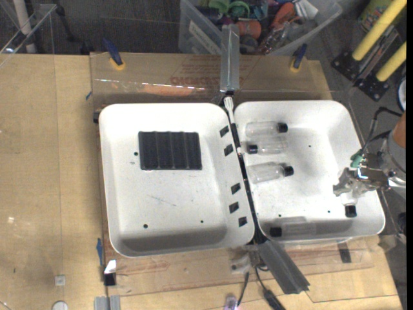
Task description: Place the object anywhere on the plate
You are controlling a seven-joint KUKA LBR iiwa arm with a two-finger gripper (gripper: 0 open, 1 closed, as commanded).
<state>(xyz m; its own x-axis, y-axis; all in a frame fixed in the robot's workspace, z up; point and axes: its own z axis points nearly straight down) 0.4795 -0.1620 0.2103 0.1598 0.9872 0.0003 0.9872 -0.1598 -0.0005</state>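
Note:
The plate [170,150] is a black ridged rectangle lying flat in the upper middle of the left bin [122,225]. Three clear plastic bottles with black caps lie in the right bin [335,118]: one [264,129] at the back, one [261,148] just below it, and one [271,172] nearer the middle. Another clear bottle [293,225] rests against the front wall. My gripper [352,185] hangs over the right side of the right bin, well apart from the cluster of bottles. Nothing is visibly held in it.
A small black piece [350,210] lies on the bin floor just below the gripper. A divider with black clips [233,187] runs between the bins. A tub of colourful toys [258,8] stands behind the bench, and yellow tubes [387,24] lean at the back right.

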